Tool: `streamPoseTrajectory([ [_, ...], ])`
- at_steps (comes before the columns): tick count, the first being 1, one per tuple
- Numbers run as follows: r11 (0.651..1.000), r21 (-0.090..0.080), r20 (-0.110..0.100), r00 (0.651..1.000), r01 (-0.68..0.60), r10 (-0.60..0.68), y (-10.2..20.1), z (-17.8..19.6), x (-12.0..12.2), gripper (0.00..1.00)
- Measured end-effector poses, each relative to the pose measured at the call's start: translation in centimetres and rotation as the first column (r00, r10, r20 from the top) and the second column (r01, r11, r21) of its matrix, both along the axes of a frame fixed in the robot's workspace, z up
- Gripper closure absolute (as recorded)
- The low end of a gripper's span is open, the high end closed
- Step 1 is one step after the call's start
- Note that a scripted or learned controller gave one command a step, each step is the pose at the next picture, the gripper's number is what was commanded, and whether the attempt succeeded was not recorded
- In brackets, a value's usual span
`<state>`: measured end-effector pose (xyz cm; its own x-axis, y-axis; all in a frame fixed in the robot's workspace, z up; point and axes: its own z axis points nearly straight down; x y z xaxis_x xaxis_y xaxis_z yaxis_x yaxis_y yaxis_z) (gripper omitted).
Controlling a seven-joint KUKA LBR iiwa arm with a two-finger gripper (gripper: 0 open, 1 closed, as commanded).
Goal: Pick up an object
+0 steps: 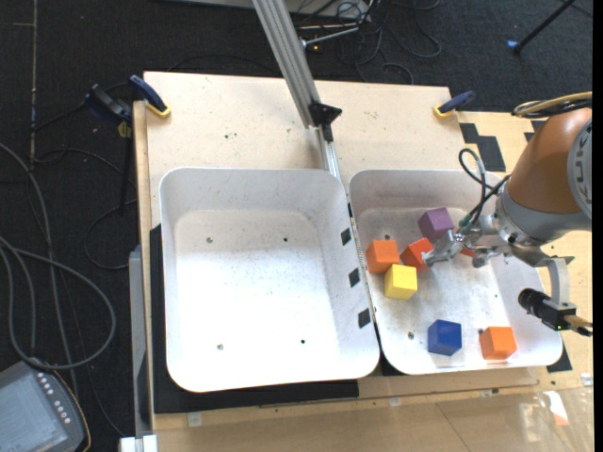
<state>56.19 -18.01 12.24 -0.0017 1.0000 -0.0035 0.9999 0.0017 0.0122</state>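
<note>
While the arm (551, 172) reaches in from the right over the right bin (528, 351), its tool (443, 250) sits low among a tight cluster of blocks, just beside a red-orange block (417, 252) and near a purple block (436, 221). Whether the tool is spread or pressed together cannot be told from this slant, and no block shows between its tips, so nothing can be counted as held.

The candidates for picking lie all in the right bin: the red-orange and purple blocks at the tool, an orange block (382, 254) touching or nearly touching a yellow block (400, 281) to their left, and, well apart at the near side, a blue block (445, 337) and another orange block (497, 343). The left bin (188, 196) carries none.

The likely trouble is crowding. With four blocks packed together, a tip could land on top of a neighbour or shove the cluster aside instead of straddling one piece. A block taken by a corner could also twist out as it lifts.

The blocks look like small, hard, smooth-faced cubes in flat colours. The bins are shallow white trays with rounded corners and lightly speckled floors, set on a pale worktop (236, 111)
</note>
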Motion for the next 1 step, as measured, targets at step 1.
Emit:
streamPoseTrajectory([
  [1,1.0,0.001,0.001,1.0,0.002,-0.002,0.06,0.84,0.03,1.0],
])
